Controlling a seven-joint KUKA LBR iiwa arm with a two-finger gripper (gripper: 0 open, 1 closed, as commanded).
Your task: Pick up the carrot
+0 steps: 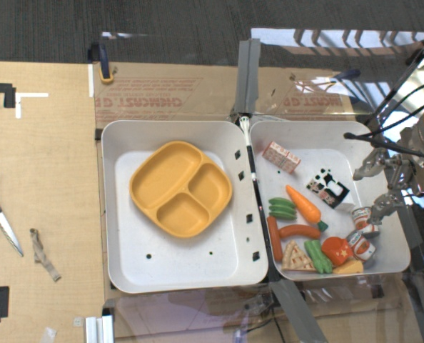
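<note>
Camera view, fingers (380,186): they sit over the right edge of the right bin (308,128), two metal prongs spread apart with nothing between them. Released, no catch.
Carrot (304,204): down and to the left of the fingers, well apart from them, lying in the middle of the right bin.
Long axis: a slant, the pointed orange tip up-left, the fat end with its green stub down-right, the end nearer the fingers.
Look: bright orange, smooth, a toy-like taper, clear on top.
Neighbours: a green pepper (283,207) touches its far side, a sausage (298,231) lies just below, a black-and-white block (327,187) sits between carrot and fingers.
Left bin: a yellow divided plate (180,189), far off beyond the carrot.
Judgement: the reach goes left and down, the grip best set across the slant.
</note>
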